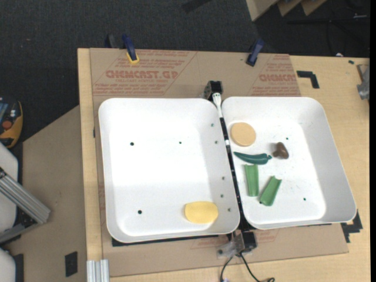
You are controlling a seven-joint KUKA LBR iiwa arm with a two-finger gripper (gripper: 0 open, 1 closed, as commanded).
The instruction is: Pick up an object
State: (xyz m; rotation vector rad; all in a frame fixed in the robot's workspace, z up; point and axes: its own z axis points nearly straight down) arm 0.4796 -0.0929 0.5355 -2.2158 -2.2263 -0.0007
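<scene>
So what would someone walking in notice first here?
Probably the two white bins side by side, the left bin and the right bin. A yellow lump lies alone near the left bin's front edge, while the right one holds a cluster: a tan disc, green pieces and a small brown object.

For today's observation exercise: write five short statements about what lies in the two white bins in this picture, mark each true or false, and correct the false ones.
1. A yellow oval piece lies in the left bin. True.
2. The round tan disc lies in the left bin. False: it lies in the right bin, near the divider between the bins.
3. Two straight green sticks, one upright and one tilted, lie in the right bin. True.
4. The small brown piece sits left of the tan disc. False: it sits to the disc's right and a little lower.
5. A curved dark green piece lies just below the tan disc. True.
</scene>
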